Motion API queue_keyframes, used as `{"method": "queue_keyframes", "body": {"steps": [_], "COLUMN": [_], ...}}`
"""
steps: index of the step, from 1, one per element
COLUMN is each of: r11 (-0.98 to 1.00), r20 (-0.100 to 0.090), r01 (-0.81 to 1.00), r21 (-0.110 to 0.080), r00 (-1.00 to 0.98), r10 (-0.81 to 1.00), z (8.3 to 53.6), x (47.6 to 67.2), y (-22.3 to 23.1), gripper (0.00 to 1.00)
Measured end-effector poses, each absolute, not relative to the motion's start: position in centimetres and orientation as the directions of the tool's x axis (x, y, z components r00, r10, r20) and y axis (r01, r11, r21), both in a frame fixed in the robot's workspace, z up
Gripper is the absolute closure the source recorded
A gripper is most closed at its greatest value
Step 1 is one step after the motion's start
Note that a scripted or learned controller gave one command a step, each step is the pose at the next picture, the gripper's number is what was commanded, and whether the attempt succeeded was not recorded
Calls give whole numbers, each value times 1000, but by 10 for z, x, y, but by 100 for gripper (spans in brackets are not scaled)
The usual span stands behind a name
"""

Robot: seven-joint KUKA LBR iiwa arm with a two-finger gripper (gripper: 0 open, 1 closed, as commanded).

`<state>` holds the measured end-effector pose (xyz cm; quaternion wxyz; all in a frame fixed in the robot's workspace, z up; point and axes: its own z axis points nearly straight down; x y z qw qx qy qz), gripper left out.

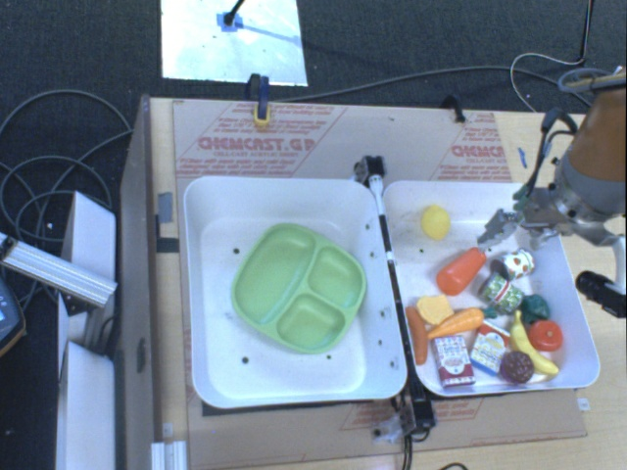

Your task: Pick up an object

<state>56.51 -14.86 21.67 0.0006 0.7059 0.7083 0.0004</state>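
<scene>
Gripper (500, 225) fingers look spread apart and grip nothing as I hold the arm over the right bin (585, 333), near the desk's right edge, just above an orange toy pepper (460, 270). The pepper lies on its side toward the middle of that bin, close by a yellow lemon (436, 221), smooth, glossy and tapering at one end. I judge it light, hollow and stiff but slippery, best taken across its narrower middle rather than its rounded ends.
</scene>
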Motion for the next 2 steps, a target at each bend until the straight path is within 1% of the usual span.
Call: {"method": "queue_keyframes", "body": {"steps": [1,2], "r11": [2,5], "r20": [-1,1], "r01": [1000,1000], "r21": [3,0], "r00": [-2,-5], "r10": [1000,1000], "z": [85,84], "x": [590,562], "y": [-154,-107], "gripper": [0,0]}}
